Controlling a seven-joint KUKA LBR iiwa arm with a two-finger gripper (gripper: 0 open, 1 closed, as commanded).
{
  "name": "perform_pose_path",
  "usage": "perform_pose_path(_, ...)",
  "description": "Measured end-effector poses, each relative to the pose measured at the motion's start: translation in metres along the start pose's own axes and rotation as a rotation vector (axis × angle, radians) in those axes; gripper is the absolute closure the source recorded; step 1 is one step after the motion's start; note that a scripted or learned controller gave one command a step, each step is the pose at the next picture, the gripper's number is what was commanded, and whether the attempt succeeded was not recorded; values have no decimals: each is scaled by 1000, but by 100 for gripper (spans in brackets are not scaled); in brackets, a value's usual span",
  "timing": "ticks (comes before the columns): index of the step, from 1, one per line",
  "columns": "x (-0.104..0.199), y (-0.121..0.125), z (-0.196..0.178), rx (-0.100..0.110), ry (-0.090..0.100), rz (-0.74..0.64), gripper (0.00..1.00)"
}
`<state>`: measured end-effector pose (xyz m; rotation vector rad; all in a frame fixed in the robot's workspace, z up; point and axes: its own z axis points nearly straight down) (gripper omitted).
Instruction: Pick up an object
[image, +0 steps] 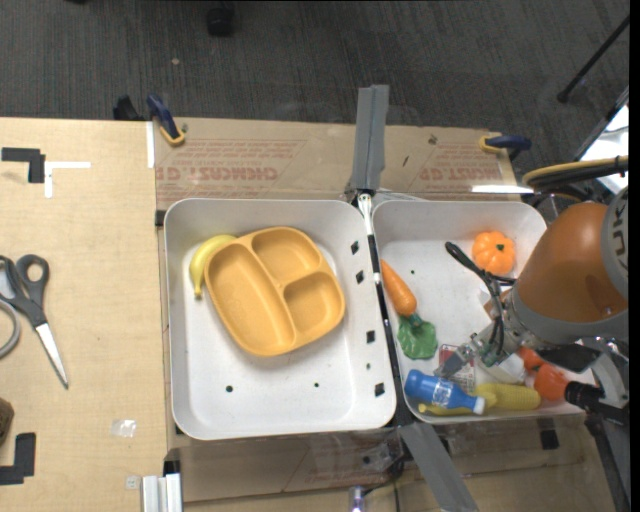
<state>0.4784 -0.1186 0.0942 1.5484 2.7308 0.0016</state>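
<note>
My gripper (462, 358) hung low in right bin (440, 225), above clutter near front edge; fingers blurred against clutter, could not tell whether spread or pressed together. Nothing seen between them. Just below gripper lay blue bottle (443, 391), white-capped, on its side, touching yellow bottle (510, 398). Same bin held carrot (399, 289) with green top (418, 337), small pumpkin (493, 251), possibly black spoon (470, 262). Left bin (190, 380) held yellow divided plate (272, 289), banana (205, 260) tucked against its left rim.
</note>
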Motion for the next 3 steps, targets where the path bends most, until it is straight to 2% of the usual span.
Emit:
perform_pose_path(1, -2, 2, -9, -4, -2, 2, 100)
perform_pose_path(2, -2, 2, -9, -4, -2, 3, 0)
perform_pose_path(3, -46, 84, 2, 2, 1, -158, 0)
